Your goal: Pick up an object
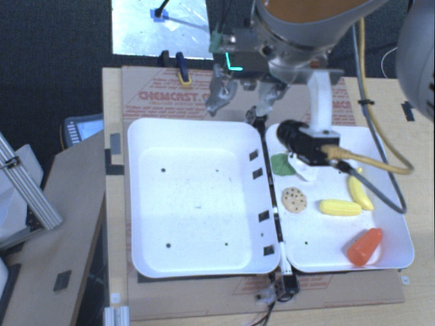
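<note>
My gripper (242, 104) hangs high over the back rim where the two bins meet, open, with nothing between its fingers (219, 100). In the right bin (405, 250) lie a round speckled cookie (293, 199), a yellow corn-like piece (340, 208), a yellow banana (360, 192), an orange carrot (365, 246), a green leaf-shaped piece (280, 163) and a small white piece (305, 172). All of them sit to the right of and nearer than the gripper.
The left bin (136, 182) stands beside the right one, parted from it by a dark clipped seam (270, 195). Brown cardboard (163, 94) lies under both bins. A blue and yellow clamp (182, 70) sits at the back left.
</note>
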